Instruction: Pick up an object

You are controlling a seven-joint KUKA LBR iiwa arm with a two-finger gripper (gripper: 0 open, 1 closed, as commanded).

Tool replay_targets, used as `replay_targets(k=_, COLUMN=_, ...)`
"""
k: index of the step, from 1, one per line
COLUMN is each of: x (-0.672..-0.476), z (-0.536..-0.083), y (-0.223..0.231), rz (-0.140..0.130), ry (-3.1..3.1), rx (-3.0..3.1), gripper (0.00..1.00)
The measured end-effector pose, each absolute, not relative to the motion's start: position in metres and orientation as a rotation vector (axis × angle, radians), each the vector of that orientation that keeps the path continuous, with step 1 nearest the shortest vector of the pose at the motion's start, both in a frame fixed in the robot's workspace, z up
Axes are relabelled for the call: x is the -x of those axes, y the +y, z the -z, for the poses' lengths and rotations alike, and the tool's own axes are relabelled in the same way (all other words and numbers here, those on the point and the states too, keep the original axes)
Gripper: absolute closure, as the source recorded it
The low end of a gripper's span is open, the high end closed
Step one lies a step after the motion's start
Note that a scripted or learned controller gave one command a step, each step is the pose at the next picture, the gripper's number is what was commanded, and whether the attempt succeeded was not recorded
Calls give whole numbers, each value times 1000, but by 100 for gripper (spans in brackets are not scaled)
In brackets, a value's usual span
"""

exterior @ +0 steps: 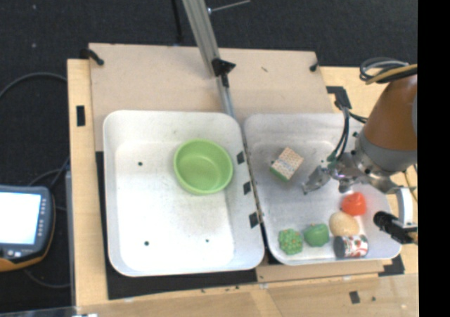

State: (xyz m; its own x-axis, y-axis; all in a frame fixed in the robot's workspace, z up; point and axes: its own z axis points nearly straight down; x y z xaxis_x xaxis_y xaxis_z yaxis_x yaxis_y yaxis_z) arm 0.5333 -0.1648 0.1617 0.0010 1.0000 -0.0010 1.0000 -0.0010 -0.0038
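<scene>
We see the arm [390, 122] reaching in from the right over the right bin [281, 126], with its gripper [318, 178] low near the middle of that bin; whether the gripper is released or clenched we cannot tell, and nothing shows held in it. The nearest object is a small block [287, 164], patterned on top with a green side, lying tilted just to the left of the gripper and slightly farther back, close but apart from it. Toward the front right of the bin sits a cluster: an orange piece [354, 203], a pale egg-like ball [342, 223] touching it in front, and a red-and-white can [351, 245] in front of that. Beside the can to the left lie a green ball [317, 235] and a green lumpy piece [290, 240]. The left bin [126, 168] holds a green bowl [203, 166], upright, near its back right part. Both bins rest on the surface [155, 76].
</scene>
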Motion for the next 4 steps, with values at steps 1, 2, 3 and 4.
replay_targets(k=1, x=-534, z=-117, y=-159, rz=-5, ry=-2217, rx=2223, gripper=0)
replay_targets(k=2, x=-536, z=-130, y=-160, rz=5, ry=-2216, rx=2231, gripper=100)
replay_targets(k=3, x=-528, z=-180, y=-163, rz=5, ry=-2220, rx=2232, gripper=100)
replay_targets(k=4, x=-530, z=-229, y=-174, rz=6, ry=-2223, rx=2230, gripper=100)
